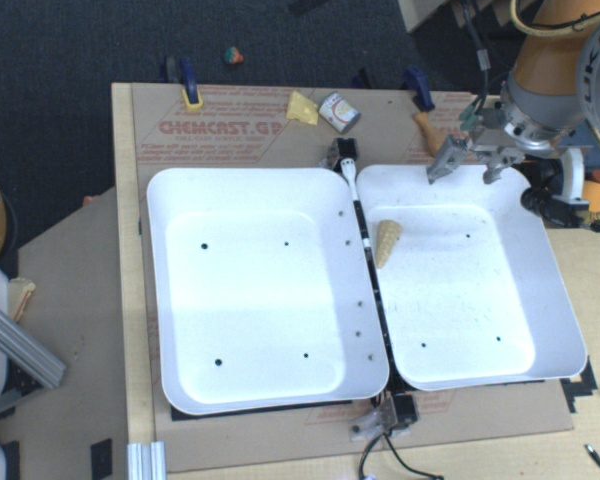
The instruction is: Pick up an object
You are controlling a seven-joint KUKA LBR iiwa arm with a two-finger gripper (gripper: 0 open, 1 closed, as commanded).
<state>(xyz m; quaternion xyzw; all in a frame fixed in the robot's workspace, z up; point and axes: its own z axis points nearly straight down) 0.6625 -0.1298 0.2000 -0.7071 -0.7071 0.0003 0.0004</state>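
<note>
A small tan cone-shaped object [386, 240] lies in the right bin [540, 278], close to its left wall. My gripper [468, 164] hangs above the far edge of the right bin, up and to the right of the cone. Its two grey fingers [443, 162] stand apart, open, with nothing between them.
The left bin [180, 298] sits beside the right one. On the board behind the bins lie a yellow piece [302, 109], a small white-and-grey box [339, 112], an orange carrot-like piece [429, 131] and a black brush [345, 155]. Blue clamps [189, 80] hold the board's far edge.
</note>
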